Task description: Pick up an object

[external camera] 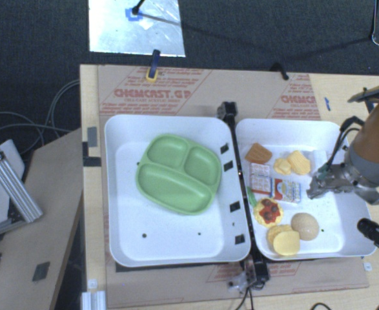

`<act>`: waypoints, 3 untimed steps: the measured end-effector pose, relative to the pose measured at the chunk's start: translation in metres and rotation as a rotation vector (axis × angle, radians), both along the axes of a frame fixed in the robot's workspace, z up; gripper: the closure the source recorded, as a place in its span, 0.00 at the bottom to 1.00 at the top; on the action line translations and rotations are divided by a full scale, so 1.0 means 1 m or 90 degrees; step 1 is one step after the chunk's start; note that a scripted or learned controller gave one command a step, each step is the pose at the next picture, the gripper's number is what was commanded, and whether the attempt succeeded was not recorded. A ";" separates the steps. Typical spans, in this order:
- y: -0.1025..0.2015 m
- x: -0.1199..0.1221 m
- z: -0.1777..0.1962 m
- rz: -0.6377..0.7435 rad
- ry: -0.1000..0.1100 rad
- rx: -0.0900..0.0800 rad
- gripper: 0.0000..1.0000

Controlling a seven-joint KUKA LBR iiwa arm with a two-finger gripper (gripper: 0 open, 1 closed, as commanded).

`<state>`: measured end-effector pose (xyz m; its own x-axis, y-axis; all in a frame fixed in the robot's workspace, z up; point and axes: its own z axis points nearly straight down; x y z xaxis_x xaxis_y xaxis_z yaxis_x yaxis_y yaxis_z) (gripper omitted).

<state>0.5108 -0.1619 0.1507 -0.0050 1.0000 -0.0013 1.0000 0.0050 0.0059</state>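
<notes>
The right bin [328,131] holds several toy foods: a brown toast piece [259,153], yellow cheese-like chunks [293,164], a white and red packet [261,178], another printed packet [287,190], a red and yellow pizza piece [268,210], a beige bun [305,224] and a yellow round [286,242]. My gripper [319,187] hangs low over the right half of that bin, just right of the printed packet and above the bun. Nothing shows between its tips.
A green divided plate [179,172] lies in the left bin [121,237]. A black divider with clips [237,173] runs between the bins. The arm's grey body and orange band [376,147] cover the right bin's right side. Cardboard [195,92] lies behind the bins.
</notes>
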 end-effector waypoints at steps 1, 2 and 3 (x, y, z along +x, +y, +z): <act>0.007 -0.005 0.051 0.000 0.000 0.000 1.00; 0.007 -0.003 0.075 0.000 0.001 0.000 1.00; 0.068 0.021 0.076 0.004 0.001 0.002 1.00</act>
